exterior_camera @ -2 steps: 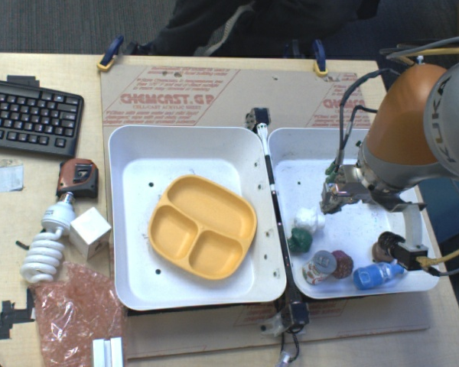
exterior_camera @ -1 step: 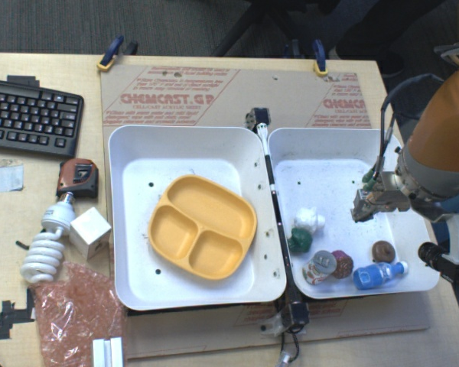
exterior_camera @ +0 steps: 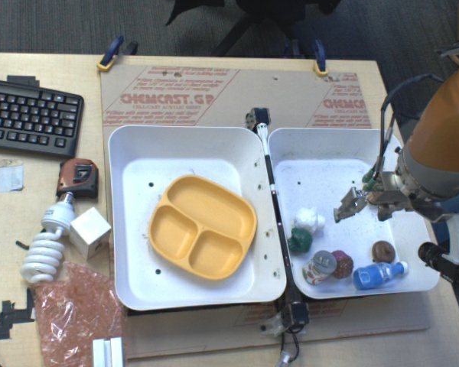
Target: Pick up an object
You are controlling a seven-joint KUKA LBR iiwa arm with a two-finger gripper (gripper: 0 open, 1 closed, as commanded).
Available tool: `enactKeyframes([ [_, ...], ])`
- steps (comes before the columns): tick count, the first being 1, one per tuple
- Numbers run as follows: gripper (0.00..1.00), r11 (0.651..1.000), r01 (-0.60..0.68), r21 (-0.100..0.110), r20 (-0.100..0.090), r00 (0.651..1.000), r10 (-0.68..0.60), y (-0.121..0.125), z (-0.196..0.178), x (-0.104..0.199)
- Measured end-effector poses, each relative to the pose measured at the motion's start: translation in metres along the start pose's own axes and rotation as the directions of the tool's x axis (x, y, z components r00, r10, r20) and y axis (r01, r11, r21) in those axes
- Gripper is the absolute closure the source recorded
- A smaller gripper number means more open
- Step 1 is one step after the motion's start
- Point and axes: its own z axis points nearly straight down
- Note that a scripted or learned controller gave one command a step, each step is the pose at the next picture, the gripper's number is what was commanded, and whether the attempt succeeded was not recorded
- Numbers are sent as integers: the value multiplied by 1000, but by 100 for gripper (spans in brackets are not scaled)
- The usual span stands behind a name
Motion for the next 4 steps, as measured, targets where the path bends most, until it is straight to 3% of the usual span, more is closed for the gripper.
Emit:
enactKeyframes([
  [1,0,1000,-2,1,-2,1000,2,-6,137,-33],
  [2,100,1000,-6,0,-1,1000,6,-6,127,-33],
  [3,100,1000,3,-1,0,1000,-3,-5,57,-24],
  [4,100,1000,0,-1,0,1000,0,-5,14,-53],
])
